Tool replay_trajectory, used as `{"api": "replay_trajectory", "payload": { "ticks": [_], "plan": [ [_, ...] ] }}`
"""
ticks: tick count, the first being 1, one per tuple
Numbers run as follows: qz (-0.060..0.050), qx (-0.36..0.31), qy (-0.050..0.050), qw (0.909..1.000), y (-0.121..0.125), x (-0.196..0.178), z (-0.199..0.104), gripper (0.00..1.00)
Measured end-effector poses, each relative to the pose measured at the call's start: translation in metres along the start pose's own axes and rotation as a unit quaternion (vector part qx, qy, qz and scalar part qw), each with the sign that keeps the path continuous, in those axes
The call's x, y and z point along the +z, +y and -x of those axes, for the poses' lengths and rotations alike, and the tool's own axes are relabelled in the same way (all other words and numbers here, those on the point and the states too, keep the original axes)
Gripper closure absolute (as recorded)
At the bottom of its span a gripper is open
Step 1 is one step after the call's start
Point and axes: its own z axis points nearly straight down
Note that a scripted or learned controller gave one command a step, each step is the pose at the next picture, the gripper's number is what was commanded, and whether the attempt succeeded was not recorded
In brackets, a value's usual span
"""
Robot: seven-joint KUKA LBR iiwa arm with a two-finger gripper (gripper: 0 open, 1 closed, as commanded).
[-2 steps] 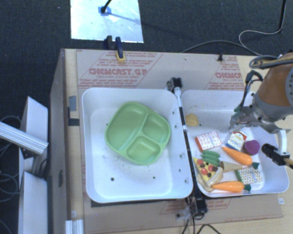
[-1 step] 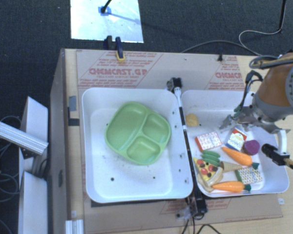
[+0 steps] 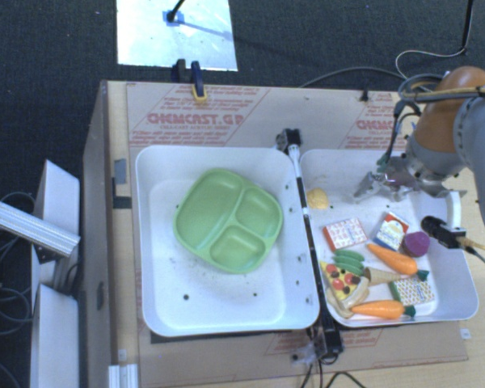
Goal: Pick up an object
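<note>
Where toys crowd, bare bin floor (image 3: pixel 339 172) beyond.

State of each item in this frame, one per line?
gripper: above the right bin's far end, nothing between its fingers
green tray: flat, upright, in left bin
pizza slice: lying flat in right bin
two carrots: lying on their sides
purple piece: resting beside a carrot

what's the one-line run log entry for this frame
arm: over right bin | gripper: above bare back part, open, holds nothing | toys: front of right bin | green tray: left bin
</note>
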Motion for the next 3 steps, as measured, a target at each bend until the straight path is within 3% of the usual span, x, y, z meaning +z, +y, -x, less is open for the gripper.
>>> {"api": "replay_trajectory", "payload": {
  "ticks": [1,2,3],
  "plan": [
    [0.001,0.0,0.0,1.0,0.031,0.0,-0.003,0.0],
    [0.002,-0.002,-0.001,1.0,0.032,-0.012,-0.003,1.0],
    [0.002,-0.003,-0.001,1.0,0.032,-0.012,-0.003,0.0]
  ]
}}
